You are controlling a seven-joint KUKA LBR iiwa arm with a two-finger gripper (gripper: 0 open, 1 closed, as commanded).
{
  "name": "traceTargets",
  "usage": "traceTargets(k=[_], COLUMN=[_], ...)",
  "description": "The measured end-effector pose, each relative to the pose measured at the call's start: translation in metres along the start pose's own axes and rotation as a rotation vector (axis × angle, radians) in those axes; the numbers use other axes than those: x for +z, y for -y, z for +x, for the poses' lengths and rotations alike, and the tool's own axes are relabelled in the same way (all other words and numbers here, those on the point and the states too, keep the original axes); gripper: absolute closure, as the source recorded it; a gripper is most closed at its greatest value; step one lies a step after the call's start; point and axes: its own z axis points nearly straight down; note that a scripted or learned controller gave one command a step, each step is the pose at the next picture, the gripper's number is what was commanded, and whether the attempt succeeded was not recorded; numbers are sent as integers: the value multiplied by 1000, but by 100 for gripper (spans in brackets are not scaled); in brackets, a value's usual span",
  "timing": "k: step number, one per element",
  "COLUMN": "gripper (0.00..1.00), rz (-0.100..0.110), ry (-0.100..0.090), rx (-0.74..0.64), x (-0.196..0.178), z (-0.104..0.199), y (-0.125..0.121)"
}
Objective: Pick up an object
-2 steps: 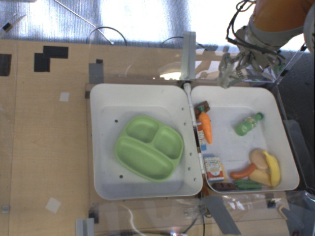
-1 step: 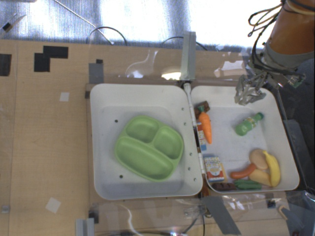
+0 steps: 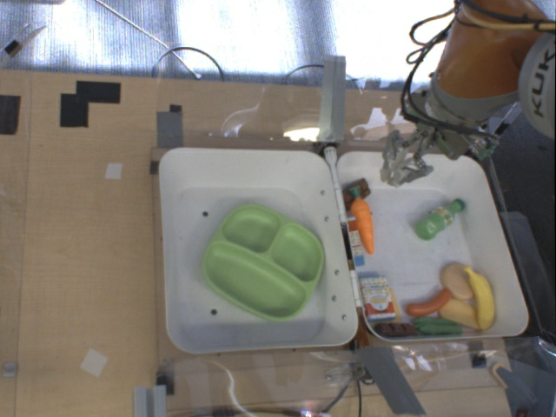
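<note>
My gripper (image 3: 405,165) hangs over the far part of the right bin (image 3: 499,205), its grey fingers pointing down with nothing seen between them. In that bin lie a carrot (image 3: 362,222) by the left wall, a green bottle (image 3: 438,219) near the middle, a small juice carton (image 3: 377,295) at the front left, and a banana (image 3: 481,296), a red sausage (image 3: 429,304), a beige bread piece (image 3: 456,280) and a green pod (image 3: 437,327) at the front right. The carrot is below and left of the gripper, and the bottle is below and right of it.
The left bin (image 3: 178,233) holds a green divided plate (image 3: 263,261). A grey post (image 3: 330,102) stands behind the divider between the bins. A dark brown block (image 3: 356,188) lies above the carrot. Cables trail across the far edge of the bench.
</note>
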Motion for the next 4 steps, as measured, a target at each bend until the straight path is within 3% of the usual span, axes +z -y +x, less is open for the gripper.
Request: traceTargets(k=[1, 2, 3, 4], gripper=[100, 100, 100, 100], rz=[2, 1, 2, 0], ry=[2, -4, 2, -1], rx=[95, -160, -60, 38], x=[-10, 21, -22, 0], z=[-27, 48, 16, 8], y=[-35, -35, -80, -94])
